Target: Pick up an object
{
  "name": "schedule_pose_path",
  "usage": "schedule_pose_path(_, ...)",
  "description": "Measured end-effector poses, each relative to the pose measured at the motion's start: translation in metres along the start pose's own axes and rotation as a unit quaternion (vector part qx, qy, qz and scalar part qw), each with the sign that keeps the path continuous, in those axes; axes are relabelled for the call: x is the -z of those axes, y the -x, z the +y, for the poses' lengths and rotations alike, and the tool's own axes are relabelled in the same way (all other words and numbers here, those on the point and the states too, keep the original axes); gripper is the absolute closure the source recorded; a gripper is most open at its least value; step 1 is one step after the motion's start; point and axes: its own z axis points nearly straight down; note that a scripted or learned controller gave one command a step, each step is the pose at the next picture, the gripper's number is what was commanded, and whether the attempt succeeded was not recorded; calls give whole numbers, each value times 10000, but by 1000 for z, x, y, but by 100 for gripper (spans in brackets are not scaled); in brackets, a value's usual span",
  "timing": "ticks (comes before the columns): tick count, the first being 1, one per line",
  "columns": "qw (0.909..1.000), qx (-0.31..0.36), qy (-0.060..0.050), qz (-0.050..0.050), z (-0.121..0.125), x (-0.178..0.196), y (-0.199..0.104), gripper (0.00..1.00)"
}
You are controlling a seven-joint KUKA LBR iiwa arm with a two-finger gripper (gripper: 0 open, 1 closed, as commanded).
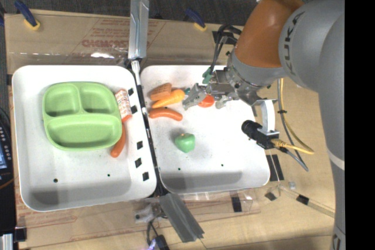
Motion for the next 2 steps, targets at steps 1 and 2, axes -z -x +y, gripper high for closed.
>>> schedule_pose_path(1,10000,-71,-5,0,-27,-76,-8,0)
schedule_pose_path(2,9876,1571,27,-9,-26,-41,-51,0)
